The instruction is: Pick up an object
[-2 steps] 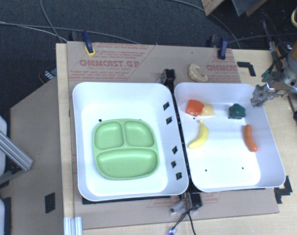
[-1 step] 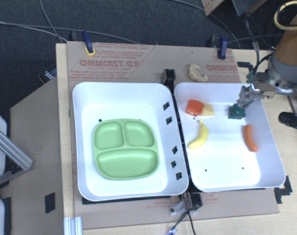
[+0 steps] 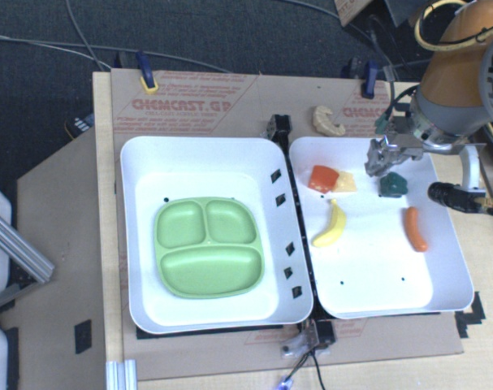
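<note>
The left bin (image 3: 136, 218) contains one item: a green divided plate (image 3: 208, 245) with three compartments, lying flat near the centre of the bin floor. A row of small black clips (image 3: 283, 226) runs along the seam between the two bins.

The right bin (image 3: 376, 291) contains four loose objects, all in its far half. From left to right:

1. A yellow banana (image 3: 331, 225), lying on a slant close to the left wall of the bin.
2. A red-orange block (image 3: 322, 177) resting against a pale yellow piece (image 3: 346, 184), just beyond the banana's far tip.
3. A dark green object (image 3: 393, 186), small and rounded, to the right of the block.
4. An orange carrot-shaped piece (image 3: 416, 229), lying nearer and further right, apart from the others.

A tan, curved object (image 3: 328, 120) lies outside the bins on the cardboard-covered bench (image 3: 197, 100), just beyond the far edge of the right bin.

The gripper (image 3: 382, 162) is positioned over the far part of the right bin. The dark green object lies immediately on its near-right side, so close that the two appear to touch or almost touch; actual contact cannot be confirmed. The red-orange block is a short way to the gripper's left. How far apart the gripper's tips stand cannot be determined at this angle, and nothing is visibly held between them. The arm (image 3: 457, 63) extends away to the far right, its orange band at the frame's top right corner
</note>
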`<state>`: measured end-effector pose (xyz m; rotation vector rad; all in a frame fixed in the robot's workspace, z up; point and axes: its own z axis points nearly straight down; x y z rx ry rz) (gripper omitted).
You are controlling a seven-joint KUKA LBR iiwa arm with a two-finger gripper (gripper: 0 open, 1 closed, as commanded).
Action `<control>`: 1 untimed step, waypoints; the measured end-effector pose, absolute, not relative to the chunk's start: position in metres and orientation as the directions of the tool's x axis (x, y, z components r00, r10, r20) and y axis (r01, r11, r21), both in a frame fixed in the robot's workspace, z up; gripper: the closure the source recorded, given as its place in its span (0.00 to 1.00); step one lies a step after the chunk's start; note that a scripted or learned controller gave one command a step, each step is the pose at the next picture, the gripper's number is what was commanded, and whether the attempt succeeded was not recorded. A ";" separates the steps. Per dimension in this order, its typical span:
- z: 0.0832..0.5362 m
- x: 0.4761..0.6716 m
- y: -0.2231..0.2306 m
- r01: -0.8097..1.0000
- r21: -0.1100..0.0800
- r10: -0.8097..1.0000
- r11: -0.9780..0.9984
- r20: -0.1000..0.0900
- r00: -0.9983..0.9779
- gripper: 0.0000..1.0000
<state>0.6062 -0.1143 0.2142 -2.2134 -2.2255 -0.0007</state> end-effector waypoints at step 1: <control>0.211 0.601 -0.064 1.000 -0.003 1.000 0.006 0.003 -0.006 1.00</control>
